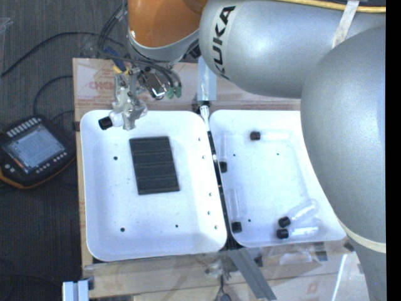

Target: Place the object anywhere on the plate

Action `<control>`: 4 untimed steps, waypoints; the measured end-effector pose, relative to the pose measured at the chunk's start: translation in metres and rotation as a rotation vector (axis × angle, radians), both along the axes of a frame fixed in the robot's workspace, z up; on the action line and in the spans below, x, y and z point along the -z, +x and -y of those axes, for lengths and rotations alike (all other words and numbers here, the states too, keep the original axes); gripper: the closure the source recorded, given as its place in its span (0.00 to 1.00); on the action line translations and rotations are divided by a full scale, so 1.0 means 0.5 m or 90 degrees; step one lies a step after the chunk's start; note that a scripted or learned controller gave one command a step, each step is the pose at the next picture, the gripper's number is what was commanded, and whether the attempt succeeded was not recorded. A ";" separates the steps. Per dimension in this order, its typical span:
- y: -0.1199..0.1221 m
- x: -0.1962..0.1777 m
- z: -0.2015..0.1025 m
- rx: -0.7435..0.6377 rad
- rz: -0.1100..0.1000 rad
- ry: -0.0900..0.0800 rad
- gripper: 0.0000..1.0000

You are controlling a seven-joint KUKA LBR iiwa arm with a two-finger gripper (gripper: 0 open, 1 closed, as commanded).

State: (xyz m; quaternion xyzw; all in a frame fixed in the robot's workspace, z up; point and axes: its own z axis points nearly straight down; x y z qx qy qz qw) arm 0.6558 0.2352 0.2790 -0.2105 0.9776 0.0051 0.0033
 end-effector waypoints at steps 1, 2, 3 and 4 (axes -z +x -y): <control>0.002 -0.018 -0.003 0.001 0.001 0.004 1.00; 0.026 0.112 0.005 -0.138 -0.001 -0.007 1.00; 0.019 0.116 0.003 -0.482 0.002 -0.005 1.00; 0.020 0.097 -0.001 -0.479 0.004 0.000 1.00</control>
